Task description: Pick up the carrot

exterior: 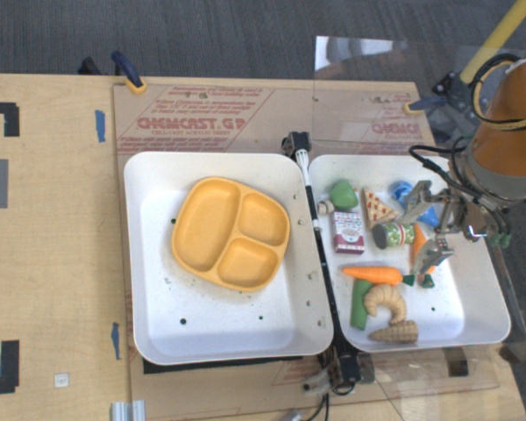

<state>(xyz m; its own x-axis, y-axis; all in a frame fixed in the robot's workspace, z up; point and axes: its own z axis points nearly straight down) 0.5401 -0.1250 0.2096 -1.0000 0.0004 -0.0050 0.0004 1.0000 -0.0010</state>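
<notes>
Nearest the front rim of the right bin (486,323) lies a ridged tan pastry piece (394,331), and just behind it a pale croissant (386,303) curls beside a green pod-like piece (358,305) that lies lengthwise along the bin. Right behind the croissant is the carrot (375,274), lying flat across the bin floor, its thin tip pointing left and its green stub at the right end.

Just right of the carrot's stub, the gripper (430,235) hangs over the right half of this bin, with one metal finger (436,257) low near the stub and another (418,198) further back; they stand apart, spread open, and nothing is gripped between them. A second, smaller orange piece (417,242) stands on end between those fingers and the toys, not clasped.

Further back sit a dark red carton (348,232), a pizza slice (378,210), a small round jar-like toy (394,234), a green pepper-like lump (343,193) and a blue piece (402,190).

In the left bin (149,261) a yellow divided plate (231,232) lies tilted toward the left corner. Behind both bins, printed cardboard (202,117) covers the bench, and the arm's orange band (508,103) shows at the far right.
</notes>
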